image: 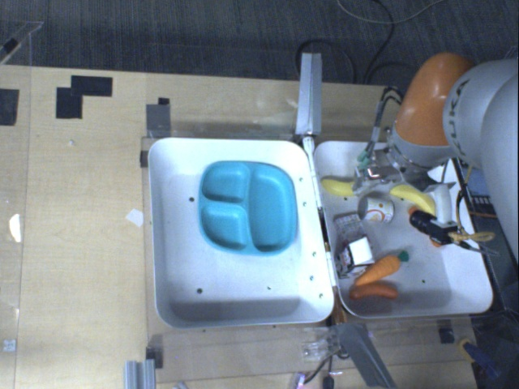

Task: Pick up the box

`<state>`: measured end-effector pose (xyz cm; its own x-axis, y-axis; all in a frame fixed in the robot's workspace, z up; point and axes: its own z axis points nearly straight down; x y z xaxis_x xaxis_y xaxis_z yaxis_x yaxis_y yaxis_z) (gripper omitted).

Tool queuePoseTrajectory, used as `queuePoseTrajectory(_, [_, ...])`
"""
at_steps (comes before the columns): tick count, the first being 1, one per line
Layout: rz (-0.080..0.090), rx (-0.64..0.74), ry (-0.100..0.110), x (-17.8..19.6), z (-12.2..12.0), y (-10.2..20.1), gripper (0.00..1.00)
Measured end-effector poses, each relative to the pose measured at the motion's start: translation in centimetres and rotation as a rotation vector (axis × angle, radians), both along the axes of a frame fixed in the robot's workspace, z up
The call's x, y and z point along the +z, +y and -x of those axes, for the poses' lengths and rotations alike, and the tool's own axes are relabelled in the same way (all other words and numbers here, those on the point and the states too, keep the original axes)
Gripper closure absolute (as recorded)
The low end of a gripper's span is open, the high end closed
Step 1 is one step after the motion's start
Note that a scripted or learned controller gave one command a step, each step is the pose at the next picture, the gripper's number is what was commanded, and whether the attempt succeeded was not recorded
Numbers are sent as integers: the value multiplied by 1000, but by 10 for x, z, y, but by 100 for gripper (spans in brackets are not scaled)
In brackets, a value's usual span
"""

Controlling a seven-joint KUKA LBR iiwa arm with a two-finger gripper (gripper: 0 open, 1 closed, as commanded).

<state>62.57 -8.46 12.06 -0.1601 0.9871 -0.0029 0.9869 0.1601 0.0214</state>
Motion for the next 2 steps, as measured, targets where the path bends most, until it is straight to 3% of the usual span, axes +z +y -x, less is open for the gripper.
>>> queuePoseTrajectory(1, [1,-11,12,109,-45,-1,100])
queuePoseTrajectory(2, [4,89,13,155,-44,-27,100])
